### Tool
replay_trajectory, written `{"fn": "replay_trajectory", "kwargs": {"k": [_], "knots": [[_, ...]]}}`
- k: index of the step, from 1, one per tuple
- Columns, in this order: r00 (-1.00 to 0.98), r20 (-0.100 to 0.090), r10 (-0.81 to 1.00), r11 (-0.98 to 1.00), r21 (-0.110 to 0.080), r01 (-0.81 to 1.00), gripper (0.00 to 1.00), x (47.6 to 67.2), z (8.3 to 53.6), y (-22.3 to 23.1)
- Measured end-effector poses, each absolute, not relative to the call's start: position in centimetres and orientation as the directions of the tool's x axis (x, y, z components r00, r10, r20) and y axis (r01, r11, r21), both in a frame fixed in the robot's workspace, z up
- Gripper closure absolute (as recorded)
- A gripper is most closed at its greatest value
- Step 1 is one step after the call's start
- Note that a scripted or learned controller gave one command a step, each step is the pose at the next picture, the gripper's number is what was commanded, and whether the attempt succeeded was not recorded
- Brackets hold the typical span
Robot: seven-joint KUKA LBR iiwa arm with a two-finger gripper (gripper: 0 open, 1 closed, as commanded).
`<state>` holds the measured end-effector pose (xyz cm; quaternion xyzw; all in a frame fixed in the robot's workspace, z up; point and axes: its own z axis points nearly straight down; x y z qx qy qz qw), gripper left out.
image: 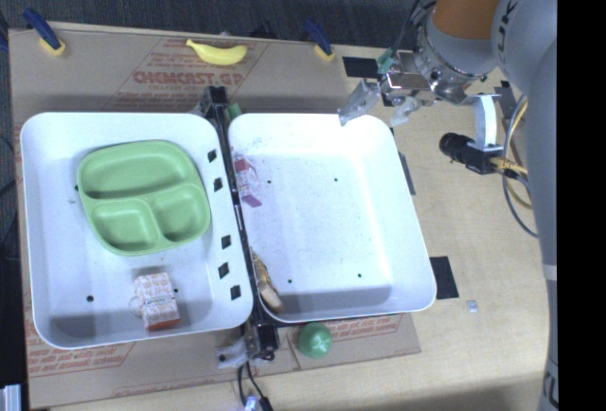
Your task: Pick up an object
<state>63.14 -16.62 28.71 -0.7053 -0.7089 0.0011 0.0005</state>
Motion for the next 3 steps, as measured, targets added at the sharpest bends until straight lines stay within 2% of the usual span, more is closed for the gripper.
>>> {"fn": "replay_trajectory", "kwargs": {"k": [1, 2, 3], "knots": [[-0.007, 0.001, 1.000, 0.008, -0.009, 1.000, 0.00, 65.5, 11.4, -15.9], [-0.007, 0.000, 1.000, 0.007, -0.005, 1.000, 0.00, 65.4, 11.3, -12.1], [-0.005, -0.001, 1.000, 0.005, -0.004, 1.000, 0.00, 63.2, 10.7, -10.8]]}}
